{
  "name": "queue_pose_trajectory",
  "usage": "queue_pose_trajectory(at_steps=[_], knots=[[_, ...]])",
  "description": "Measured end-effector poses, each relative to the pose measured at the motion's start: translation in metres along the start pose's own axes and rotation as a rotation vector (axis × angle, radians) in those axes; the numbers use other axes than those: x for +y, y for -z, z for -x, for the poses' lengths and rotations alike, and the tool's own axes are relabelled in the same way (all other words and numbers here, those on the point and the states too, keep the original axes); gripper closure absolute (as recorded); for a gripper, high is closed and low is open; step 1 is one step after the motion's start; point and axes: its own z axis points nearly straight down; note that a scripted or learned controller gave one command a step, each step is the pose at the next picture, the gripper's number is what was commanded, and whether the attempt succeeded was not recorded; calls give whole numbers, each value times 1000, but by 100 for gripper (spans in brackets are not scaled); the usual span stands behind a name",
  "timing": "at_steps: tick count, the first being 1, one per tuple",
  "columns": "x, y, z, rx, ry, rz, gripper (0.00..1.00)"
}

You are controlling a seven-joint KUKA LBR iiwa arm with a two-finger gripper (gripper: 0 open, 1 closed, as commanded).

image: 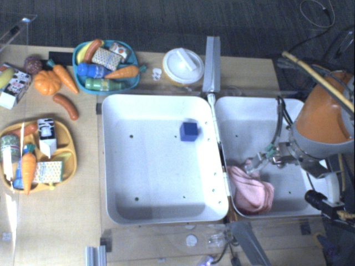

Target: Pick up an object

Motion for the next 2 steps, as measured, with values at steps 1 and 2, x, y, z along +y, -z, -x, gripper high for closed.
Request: queue_pose_trajectory(at_steps=[1, 2], knots=[[72, -90, 26, -1, 32, 1, 0], [27, -92, 14, -8, 30, 22, 0]])
